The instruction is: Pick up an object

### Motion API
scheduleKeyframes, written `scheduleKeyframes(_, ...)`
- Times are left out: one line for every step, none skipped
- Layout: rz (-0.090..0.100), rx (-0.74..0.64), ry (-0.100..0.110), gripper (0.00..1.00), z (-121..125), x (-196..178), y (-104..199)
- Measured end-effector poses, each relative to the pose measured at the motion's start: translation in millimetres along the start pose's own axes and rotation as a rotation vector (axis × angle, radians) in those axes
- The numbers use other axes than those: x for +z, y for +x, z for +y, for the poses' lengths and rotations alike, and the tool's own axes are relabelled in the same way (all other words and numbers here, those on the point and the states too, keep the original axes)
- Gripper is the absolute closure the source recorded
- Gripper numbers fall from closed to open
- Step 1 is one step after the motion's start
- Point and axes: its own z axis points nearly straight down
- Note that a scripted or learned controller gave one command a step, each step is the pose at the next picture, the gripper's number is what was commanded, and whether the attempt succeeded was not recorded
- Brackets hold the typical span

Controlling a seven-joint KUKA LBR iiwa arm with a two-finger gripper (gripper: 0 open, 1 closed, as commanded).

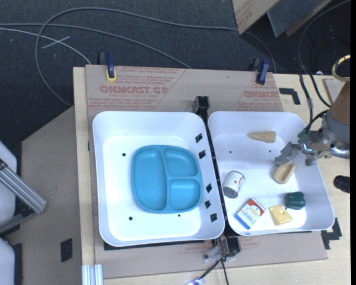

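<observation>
My gripper (295, 159) hangs over the right side of the right bin (311, 222), reaching in from the right edge. Its fingers stand spread apart, open, with nothing between them. Just below the left finger (282, 157) lies a tan bread-like piece (283, 173) on the bin floor. Other objects in this bin are a tan wedge (262, 136) at the back, a small white can (233, 183) on its side, a red, white and blue packet (250, 213), a yellow block (280, 215) and a dark green lump (295, 200).
The left bin (111, 139) holds a blue divided plate (166, 178). A black divider with clips (207, 167) runs between the bins. Cables cross the floor behind the bench, and a cardboard box (250, 14) sits at the top.
</observation>
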Motion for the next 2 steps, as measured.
scheduleKeyframes(0.000, -0.001, -0.001, 0.00, 4, 45, 6)
scheduleKeyframes(-0.002, 0.000, -0.008, 1.00, 6, 31, 5)
